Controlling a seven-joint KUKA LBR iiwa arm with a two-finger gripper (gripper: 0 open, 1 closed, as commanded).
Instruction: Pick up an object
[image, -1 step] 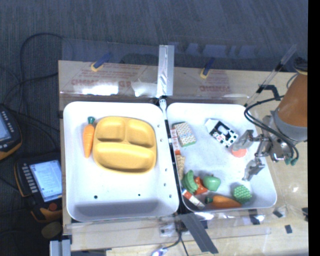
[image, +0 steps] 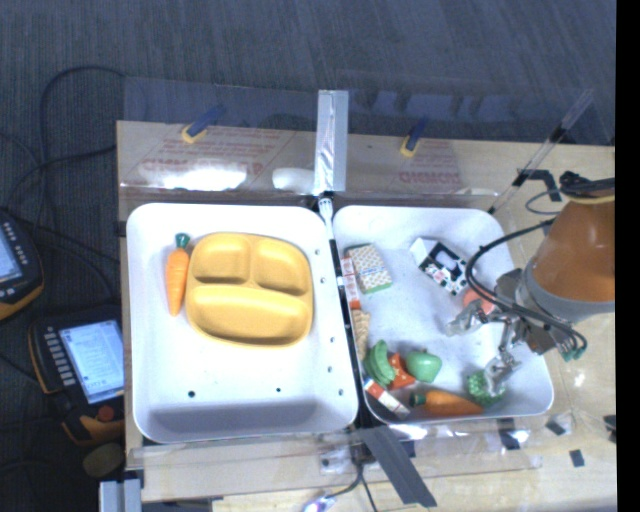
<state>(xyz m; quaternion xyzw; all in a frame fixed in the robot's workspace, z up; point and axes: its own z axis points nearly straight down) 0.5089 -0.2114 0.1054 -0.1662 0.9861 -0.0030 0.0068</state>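
Observation:
The right bin (image: 400, 232) holds several toy foods. A patterned box (image: 369, 266) lies at its far left and a black-and-white item (image: 441, 266) at the far middle. Along the near edge lie a green pepper (image: 421, 364), an orange carrot (image: 446, 403) and a small green broccoli (image: 482, 385). My gripper (image: 484, 343) reaches in from the right and hangs low over the bin's right half. Its fingers are open, one fingertip (image: 463, 322) over bare floor, the other just above the broccoli. Nothing is between them.
The left bin (image: 150, 400) holds a yellow divided tray (image: 250, 287) with a second carrot (image: 177, 278) beside it on the left. A red and green cluster (image: 385, 367) sits by the divider. Cables (image: 490, 250) loop from the wrist over the right bin's far corner.

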